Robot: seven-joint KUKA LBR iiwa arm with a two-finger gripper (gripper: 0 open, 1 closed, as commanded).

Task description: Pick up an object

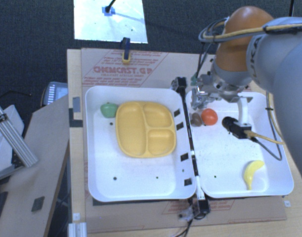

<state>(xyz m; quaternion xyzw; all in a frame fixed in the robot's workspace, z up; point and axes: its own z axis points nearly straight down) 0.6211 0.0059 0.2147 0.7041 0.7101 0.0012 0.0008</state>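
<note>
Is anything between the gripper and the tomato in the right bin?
Nothing visible. The gripper hangs just above the tomato, with a small brown object beside it on the left, touching or nearly so.

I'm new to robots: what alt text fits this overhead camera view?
A grey robot arm's end effector hovers over a red tomato and a brown object in the right bin, which also holds a banana. The left bin holds a yellow tray and a green fruit.
</note>
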